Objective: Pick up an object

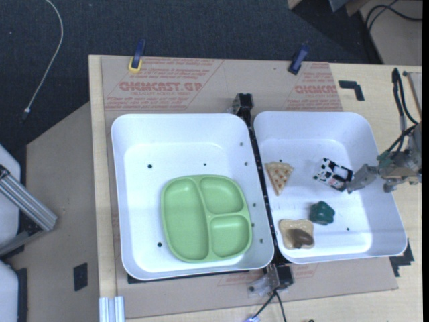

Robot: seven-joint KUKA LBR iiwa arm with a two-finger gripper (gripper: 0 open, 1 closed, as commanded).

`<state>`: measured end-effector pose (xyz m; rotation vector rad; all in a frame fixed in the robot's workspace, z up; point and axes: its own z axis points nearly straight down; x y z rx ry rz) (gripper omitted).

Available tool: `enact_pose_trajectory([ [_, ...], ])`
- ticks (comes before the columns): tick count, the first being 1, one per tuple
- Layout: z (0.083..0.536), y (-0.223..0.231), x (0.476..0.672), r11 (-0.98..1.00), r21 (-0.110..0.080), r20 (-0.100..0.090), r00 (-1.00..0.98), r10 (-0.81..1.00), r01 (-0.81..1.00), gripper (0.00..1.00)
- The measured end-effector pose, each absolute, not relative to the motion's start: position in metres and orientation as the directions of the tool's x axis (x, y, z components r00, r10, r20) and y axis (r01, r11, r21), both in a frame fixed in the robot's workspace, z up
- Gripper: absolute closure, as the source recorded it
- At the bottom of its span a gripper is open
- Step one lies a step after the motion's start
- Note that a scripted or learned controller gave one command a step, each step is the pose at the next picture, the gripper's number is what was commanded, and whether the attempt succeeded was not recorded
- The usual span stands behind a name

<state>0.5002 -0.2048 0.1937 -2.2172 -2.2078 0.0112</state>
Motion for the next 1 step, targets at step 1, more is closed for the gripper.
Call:
enact_pose_trajectory([
  [1,0.2006,-0.2043,0.5037,0.000,0.000,0.000,0.000,1.000,1.000,0.00],
])
